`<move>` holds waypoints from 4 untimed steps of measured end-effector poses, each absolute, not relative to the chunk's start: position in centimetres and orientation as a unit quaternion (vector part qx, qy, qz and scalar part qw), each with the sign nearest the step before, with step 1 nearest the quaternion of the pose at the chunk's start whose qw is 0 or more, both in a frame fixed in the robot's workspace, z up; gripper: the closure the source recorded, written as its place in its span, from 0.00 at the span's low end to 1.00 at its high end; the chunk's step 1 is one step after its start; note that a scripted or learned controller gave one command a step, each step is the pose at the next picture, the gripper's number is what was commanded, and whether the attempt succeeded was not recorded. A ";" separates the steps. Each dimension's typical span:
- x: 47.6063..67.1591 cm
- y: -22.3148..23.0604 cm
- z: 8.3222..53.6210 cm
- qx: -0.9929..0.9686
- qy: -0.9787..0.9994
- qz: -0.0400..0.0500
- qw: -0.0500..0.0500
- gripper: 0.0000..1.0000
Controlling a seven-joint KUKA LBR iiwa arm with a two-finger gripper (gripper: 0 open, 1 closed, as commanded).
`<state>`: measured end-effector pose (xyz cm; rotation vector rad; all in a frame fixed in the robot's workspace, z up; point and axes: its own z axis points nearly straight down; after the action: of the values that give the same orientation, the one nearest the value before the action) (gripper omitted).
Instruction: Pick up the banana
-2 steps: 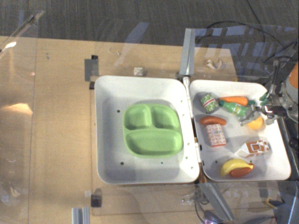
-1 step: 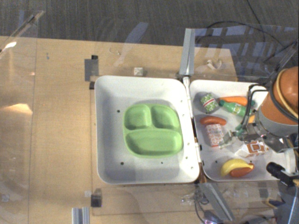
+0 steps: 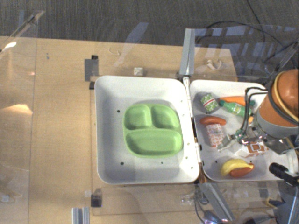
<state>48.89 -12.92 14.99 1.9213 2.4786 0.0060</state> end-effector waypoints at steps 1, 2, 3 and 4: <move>53.8 -18.4 14.4 0.628 0.779 0.001 0.002 0.00; 61.3 -19.7 19.3 0.668 0.744 0.002 0.004 0.00; 53.1 -13.1 18.6 0.665 0.747 0.002 0.003 0.00; 58.5 -19.0 14.9 0.706 0.709 0.001 0.002 0.00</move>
<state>58.51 -19.01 14.90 2.2142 2.2233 0.0022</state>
